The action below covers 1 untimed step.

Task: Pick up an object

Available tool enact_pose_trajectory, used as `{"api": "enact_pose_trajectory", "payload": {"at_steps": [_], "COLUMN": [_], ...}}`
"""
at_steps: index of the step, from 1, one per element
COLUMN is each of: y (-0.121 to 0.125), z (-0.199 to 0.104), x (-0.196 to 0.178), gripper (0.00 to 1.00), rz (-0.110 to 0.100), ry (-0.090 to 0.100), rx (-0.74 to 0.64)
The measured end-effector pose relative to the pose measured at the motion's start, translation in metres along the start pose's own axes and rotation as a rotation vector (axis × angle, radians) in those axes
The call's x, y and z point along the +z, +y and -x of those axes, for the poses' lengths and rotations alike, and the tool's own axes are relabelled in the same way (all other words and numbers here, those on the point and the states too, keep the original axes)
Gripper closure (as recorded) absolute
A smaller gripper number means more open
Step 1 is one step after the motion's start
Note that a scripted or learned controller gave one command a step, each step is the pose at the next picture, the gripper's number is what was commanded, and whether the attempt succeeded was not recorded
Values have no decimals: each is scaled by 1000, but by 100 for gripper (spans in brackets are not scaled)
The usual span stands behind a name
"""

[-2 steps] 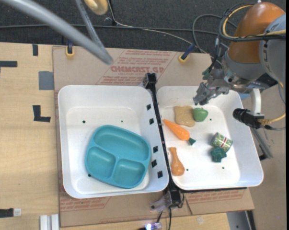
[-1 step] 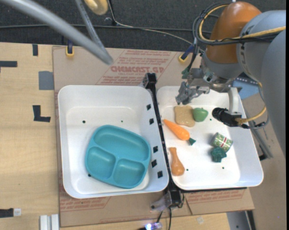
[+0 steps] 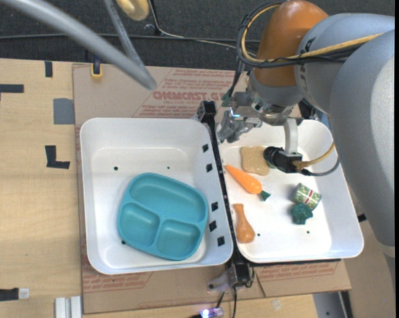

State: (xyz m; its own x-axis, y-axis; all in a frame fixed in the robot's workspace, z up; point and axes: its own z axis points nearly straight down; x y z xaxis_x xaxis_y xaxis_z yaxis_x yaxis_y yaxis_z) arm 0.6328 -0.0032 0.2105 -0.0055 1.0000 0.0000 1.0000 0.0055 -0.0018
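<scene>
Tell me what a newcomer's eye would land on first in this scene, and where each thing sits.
The big grey arm with its orange band dominates the upper right, reaching down over the right white bin. Next comes the bright turquoise divided plastic tray, lying alone in the left white bin. Then the small toy foods in the right bin: an orange carrot near the divider, a tan bread slice above it, and a green broccoli piece further right.

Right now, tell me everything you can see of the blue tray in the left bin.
The blue tray is a rounded, glossy plastic-looking plate with three compartments: one long one along its upper left and two smaller ones at its lower right. It lies flat and right side up on the floor of the left bin, toward the near right corner. Nothing rests in it, and the gripper is apart from it.
</scene>
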Motion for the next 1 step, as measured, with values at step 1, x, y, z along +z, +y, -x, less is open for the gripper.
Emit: {"api": "enact_pose_trajectory", "payload": {"at_steps": [1], "y": [10], "z": [-42], "x": [-8], "gripper": [100], "rz": [2], "ry": [1], "rx": [0]}}
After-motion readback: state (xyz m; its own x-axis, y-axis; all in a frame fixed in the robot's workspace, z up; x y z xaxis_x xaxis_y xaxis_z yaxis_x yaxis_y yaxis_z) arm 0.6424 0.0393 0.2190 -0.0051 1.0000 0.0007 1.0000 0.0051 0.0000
